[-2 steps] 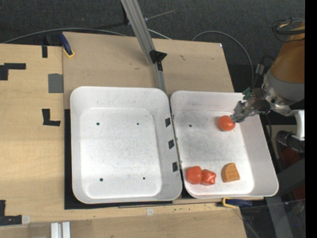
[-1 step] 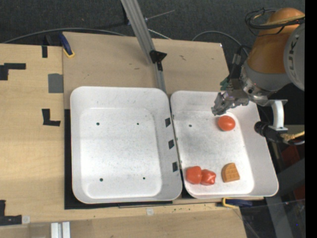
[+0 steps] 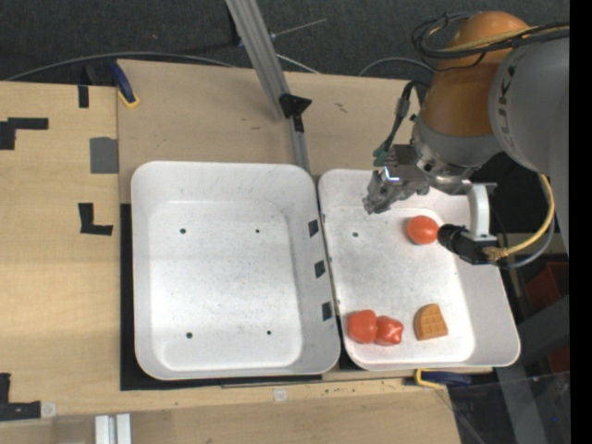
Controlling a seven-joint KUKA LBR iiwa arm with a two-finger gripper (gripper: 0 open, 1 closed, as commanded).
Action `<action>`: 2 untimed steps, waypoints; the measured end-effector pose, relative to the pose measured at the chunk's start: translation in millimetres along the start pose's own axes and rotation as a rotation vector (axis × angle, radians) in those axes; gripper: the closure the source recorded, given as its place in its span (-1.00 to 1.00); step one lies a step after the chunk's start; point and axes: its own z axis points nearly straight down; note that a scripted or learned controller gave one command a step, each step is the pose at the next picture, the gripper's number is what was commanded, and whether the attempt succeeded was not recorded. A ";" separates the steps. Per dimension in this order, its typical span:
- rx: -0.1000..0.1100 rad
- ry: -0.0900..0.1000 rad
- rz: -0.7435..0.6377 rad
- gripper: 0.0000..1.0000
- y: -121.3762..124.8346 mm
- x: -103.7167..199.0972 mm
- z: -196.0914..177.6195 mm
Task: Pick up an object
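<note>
Red lumps (image 3: 375, 327) — claw (image 3: 377, 198) tips indistinct.

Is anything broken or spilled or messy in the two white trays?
Nothing looks broken or spilled. The right bin holds an orange ball, two red pieces touching each other, and a tan waffle-like piece, all lying inside it. The gripper hovers over that bin's far end.

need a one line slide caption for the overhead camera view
KUKA arm's gripper hovers over the right bin, near an orange ball; red pieces and a waffle-like block lie along its near edge.
</note>
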 end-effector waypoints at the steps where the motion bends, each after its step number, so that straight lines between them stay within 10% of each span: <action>1: -0.001 0.000 -0.001 1.00 15.7 59.4 1.7; 2: -0.001 -0.002 0.001 1.00 31.8 100.3 12.0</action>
